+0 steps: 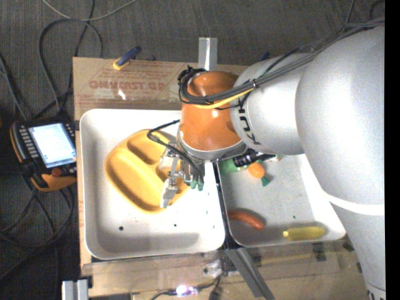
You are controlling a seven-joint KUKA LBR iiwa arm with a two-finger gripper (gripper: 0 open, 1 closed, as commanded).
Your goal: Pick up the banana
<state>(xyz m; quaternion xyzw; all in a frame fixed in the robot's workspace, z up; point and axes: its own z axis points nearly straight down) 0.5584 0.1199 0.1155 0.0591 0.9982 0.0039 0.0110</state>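
The banana (304, 232) is a small yellow piece lying flat near the front edge of the right bin (325, 186). My gripper (181, 188) hangs over the left bin (100, 230), just above the right end of a yellow divided plate (134, 174). It is far to the left of the banana, across the wall between the bins. Its fingers stand open with nothing between them. The grey arm with its orange band (209, 120) hides the back part of both bins.
In the right bin a reddish sausage (246, 219) lies left of the banana, and an orange carrot with a green top (253, 167) sits further back. A handheld screen unit (47, 145) rests outside the left bin.
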